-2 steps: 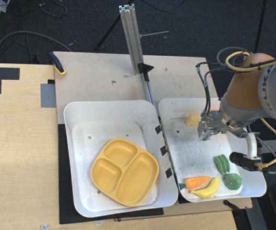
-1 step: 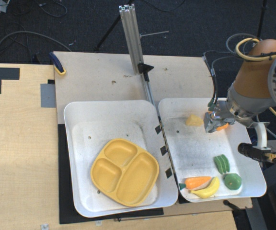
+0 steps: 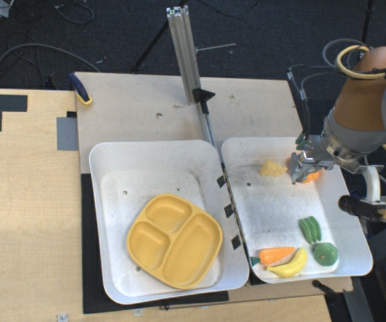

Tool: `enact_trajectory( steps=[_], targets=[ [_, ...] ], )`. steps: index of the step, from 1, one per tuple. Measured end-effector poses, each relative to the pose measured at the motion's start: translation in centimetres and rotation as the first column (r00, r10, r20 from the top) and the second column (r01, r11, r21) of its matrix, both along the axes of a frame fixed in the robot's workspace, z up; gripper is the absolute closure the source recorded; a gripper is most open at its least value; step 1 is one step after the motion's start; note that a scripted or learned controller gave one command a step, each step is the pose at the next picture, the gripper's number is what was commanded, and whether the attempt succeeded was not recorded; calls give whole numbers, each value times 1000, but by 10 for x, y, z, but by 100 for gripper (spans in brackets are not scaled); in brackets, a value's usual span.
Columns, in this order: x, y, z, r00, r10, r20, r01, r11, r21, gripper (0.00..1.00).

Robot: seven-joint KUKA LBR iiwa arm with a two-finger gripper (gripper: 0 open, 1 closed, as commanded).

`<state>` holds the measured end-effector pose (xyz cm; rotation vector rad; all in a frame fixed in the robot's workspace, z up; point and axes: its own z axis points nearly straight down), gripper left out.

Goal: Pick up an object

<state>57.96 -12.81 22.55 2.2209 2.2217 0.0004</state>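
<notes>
A: Where do we find the arm (image 3: 357, 106)?
B: Reaching in over the right bin's (image 3: 280, 210) far right corner, gripper (image 3: 303, 170) lowered onto an orange object (image 3: 309, 176); we cannot tell its finger state.
A: Free room?
B: Bin centre is bare. Toy food (image 3: 297, 255) crowds the near edge; a yellow tray (image 3: 174, 239) occupies the left bin (image 3: 112, 180).

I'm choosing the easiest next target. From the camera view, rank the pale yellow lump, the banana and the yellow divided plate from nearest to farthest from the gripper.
From the gripper:
1. Pale yellow lump, just beside it, right bin.
2. Banana, right bin's near edge.
3. Yellow divided plate, left bin.
</notes>
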Motion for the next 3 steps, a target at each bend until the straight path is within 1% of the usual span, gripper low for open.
enact_trajectory(
  steps=[1,2,3],
  targets=[
    [5,63,-3,1000,6,-4,-6,1000,3,100],
    [14,123,5,1000,5,-2,-5,1000,2,100],
    [19,172,-7,1000,4,-5,-4,1000,1,100]
  ],
)
